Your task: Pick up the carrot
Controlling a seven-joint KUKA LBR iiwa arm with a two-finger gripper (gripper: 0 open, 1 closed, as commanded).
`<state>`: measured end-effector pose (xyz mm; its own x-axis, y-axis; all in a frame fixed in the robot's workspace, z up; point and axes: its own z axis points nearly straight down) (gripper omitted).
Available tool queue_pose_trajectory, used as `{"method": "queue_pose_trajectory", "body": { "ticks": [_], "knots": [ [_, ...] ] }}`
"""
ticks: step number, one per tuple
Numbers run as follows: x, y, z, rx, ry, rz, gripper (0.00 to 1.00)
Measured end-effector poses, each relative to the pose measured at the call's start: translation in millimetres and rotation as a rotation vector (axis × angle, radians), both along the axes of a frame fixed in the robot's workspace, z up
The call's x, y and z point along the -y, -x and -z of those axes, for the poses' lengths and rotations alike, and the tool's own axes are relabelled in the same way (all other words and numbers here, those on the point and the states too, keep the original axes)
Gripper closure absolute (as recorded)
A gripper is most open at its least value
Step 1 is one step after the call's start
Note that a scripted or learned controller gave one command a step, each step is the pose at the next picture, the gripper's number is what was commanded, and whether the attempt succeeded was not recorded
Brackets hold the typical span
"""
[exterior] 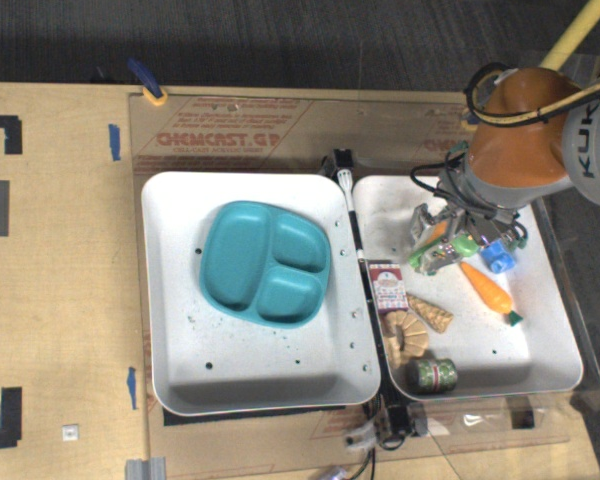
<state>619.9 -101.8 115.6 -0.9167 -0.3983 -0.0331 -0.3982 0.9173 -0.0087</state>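
Gripper, grip state unreadable, is hovering upper right of frame beside the carrot, seemingly light, stiff, slick; best grasped mid-body.

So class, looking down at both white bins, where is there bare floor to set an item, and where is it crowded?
Left bin: bare strips around the teal divided tray, widest along the near edge. Right bin: bare patch at its near right corner, past the carrot, and a small one at its far left corner. Crowded under the gripper and along the left wall, by the small box, crackers and can.
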Motion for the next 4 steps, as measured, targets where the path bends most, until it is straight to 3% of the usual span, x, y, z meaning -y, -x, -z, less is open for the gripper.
{"method": "queue_pose_trajectory", "body": {
  "ticks": [1,2,3,4],
  "knots": [
    [-2,-3,-12,0.011,-0.001,-0.001,1.00],
    [47,-14,17,-0.017,0.001,-0.079,1.00],
    [87,116,24,-0.026,0.011,-0.170,1.00],
    [23,77,23,-0.010,0.010,-0.070,1.00]
  ]
}}
